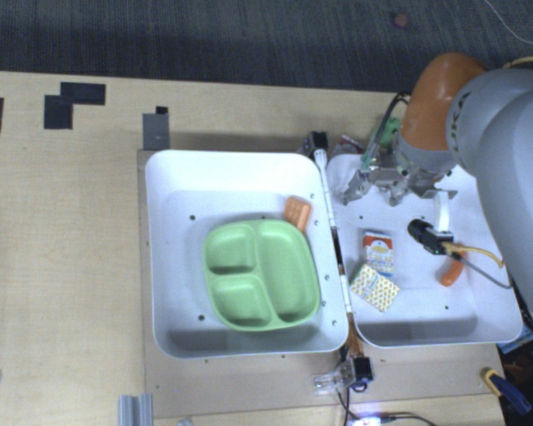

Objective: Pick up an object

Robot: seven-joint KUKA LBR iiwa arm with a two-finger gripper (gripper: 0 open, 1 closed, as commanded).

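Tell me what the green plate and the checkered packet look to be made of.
The green plate is probably moulded plastic with a smooth, fairly matte finish: even colour, rounded compartment walls. The checkered packet is likely printed paper or thin film: flat, with a yellow-and-white pattern, but too small to tell which.

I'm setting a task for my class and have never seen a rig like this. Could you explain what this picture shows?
One camera looks down at a slant on a bench. The grey robot arm reaches in from the right. Its gripper, the two-fingered "hand", is over the right white bin. That bin holds a small printed carton, a yellow checked packet and an orange carrot-like piece. The left white bin holds a green divided plate and a small orange block. I cannot see anything held.
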